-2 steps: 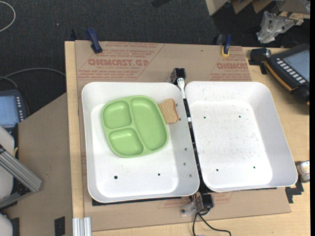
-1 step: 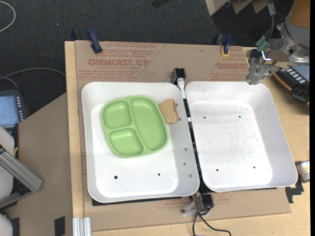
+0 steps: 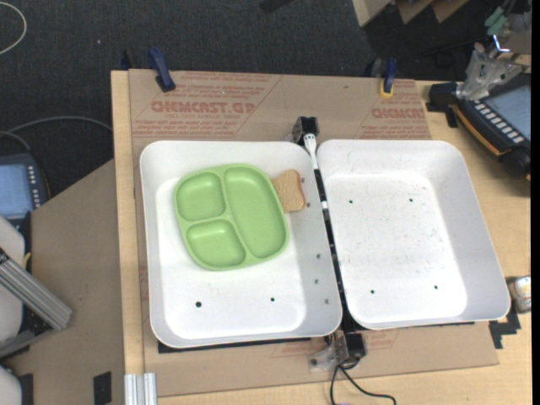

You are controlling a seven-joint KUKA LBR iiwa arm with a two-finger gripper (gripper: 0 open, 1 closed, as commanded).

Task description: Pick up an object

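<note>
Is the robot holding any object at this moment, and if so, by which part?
Nothing is seen held. The green plastic divided plate and the tan flat sponge-like piece both lie in the left white bin.

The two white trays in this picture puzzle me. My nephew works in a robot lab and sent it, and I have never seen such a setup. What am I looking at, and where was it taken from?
The picture comes from one fixed camera above a workbench, looking down at a slant. On the brown board sit two shallow white bins side by side. They are the work area of a robot arm that reaches in from the right of the view and is programmed to pick up an object.

The left bin holds a green plate with three compartments, lying flat. Right next to the plate's upper right edge is a small tan slice that looks like toy bread or a cracker; whether it touches the plate I cannot tell. The right bin shows just faint specks and a few small dark dots.

Blue and yellow clamps pin the board at its far edge.
</note>
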